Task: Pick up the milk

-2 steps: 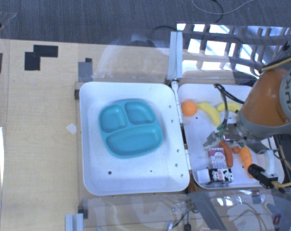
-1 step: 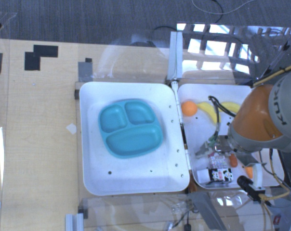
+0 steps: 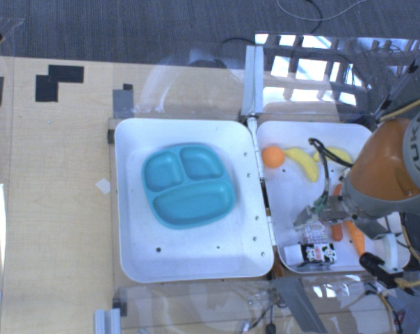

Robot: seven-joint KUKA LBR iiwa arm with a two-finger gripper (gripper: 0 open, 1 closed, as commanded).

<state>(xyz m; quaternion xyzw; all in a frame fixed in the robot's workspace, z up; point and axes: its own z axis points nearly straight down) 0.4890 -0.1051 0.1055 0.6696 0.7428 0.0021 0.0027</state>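
The milk (image 3: 316, 252) is a small carton with black and white markings, lying near the front edge of the right bin (image 3: 286, 193). My gripper (image 3: 313, 218) hangs over the right bin just behind the carton, a little above it. The arm with its orange band (image 3: 384, 169) comes in from the right and covers the bin's right part. Nothing shows held in the gripper.
An orange (image 3: 272, 156) and a yellow banana (image 3: 304, 163) lie at the back of the right bin. A carrot (image 3: 355, 239) lies to the right of the milk. The left bin (image 3: 137, 256) holds a blue divided plate (image 3: 188, 185).
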